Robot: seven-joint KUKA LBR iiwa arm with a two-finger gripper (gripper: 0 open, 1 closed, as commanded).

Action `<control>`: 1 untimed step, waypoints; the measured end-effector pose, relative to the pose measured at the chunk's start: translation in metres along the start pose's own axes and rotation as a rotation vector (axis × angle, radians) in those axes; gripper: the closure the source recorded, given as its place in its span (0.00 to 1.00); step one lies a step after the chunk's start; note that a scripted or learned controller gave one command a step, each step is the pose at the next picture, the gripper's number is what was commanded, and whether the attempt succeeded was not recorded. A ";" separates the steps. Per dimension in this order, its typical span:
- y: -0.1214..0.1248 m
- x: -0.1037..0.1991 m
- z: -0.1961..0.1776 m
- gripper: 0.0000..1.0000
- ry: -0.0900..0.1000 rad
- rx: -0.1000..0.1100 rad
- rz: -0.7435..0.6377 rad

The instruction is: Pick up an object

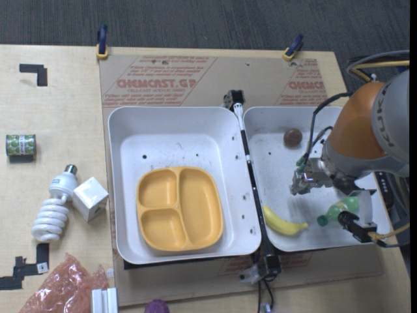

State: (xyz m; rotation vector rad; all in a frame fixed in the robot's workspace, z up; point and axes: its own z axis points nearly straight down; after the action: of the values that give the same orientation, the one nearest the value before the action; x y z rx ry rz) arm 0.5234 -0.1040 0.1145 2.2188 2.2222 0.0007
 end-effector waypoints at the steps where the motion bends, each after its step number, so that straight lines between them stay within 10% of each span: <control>1: 0.020 -0.075 0.022 1.00 -0.001 0.000 0.001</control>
State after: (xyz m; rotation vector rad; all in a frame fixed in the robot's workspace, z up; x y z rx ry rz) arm 0.5431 -0.1793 0.0924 2.2193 2.2210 -0.0004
